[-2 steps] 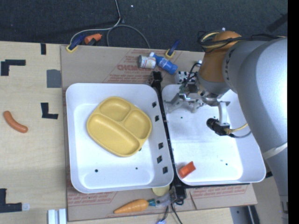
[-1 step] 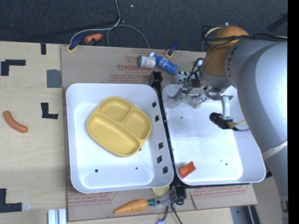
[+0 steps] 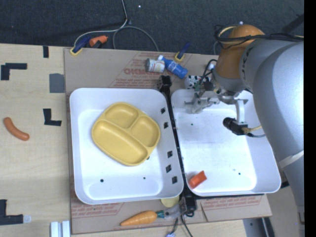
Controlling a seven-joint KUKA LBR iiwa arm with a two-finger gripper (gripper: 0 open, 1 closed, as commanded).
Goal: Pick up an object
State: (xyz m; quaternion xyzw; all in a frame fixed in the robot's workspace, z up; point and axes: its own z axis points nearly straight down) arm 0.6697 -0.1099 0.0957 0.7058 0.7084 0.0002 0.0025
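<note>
Your gripper (image 3: 197, 102) sits at the far edge of the right bin (image 3: 256, 181), well apart from the only object there, the small orange piece (image 3: 197, 178) by the near rim. I can't tell its state from here. Descend now and you likely grab nothing; the piece's spot against the divider (image 3: 173, 147) also risks a finger strike.

The grey arm (image 3: 281, 98) is reaching in from the right, its bulky body filling that side. The orange band (image 3: 236, 53) is sitting above the wrist, near the top. The gripper (image 3: 197, 102) is pointing left and downward at the end of the wrist, with small metal parts and a thin cable showing around it
</note>
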